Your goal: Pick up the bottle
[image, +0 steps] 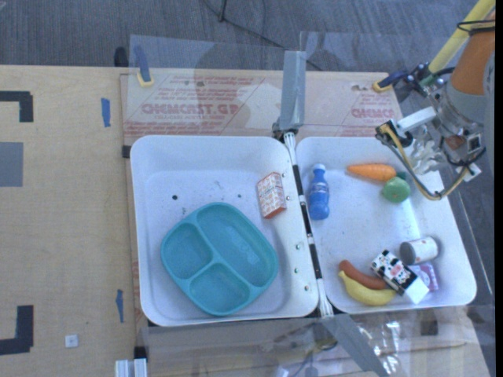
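The bottle (318, 192) is blue with a white cap and lies in the right bin (464, 267), close to its left wall, cap toward the back. My gripper (423, 158) hangs over the bin's back right corner, above and just right of a green ball (396, 189). It is well to the right of the bottle and apart from it. Its fingers are open and hold nothing.
The right bin also holds a carrot (371, 171), a banana (365, 291), a red sausage (355, 272), a black-and-white cube (392, 268), a small can (419, 250) and a purple item (429, 276). In the left bin (145, 210) are a teal divided plate (220, 258) and a red-and-white box (271, 195).
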`<state>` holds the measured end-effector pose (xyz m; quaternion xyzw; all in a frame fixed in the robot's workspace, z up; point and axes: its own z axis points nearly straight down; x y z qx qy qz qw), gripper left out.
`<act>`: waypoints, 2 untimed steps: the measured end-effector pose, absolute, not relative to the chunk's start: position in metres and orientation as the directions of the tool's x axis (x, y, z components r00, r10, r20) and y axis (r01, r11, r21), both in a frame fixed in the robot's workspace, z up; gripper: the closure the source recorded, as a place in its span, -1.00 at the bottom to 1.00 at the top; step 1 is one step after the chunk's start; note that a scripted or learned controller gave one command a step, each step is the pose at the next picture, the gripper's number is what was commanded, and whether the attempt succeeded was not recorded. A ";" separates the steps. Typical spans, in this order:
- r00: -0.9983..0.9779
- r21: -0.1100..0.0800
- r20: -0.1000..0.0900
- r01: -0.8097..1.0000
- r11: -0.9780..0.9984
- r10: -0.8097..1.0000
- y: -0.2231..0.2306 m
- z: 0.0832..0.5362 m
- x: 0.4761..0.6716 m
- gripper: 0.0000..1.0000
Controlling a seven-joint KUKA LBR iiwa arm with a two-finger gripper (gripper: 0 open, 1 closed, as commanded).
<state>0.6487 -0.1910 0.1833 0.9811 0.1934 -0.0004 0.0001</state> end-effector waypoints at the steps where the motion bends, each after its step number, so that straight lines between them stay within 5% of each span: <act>1: 0.825 -0.005 -0.002 0.565 -0.825 0.565 -0.224 0.113 0.596 1.00; 2: 0.979 0.000 -0.001 0.203 -0.979 0.203 -0.222 0.200 0.628 1.00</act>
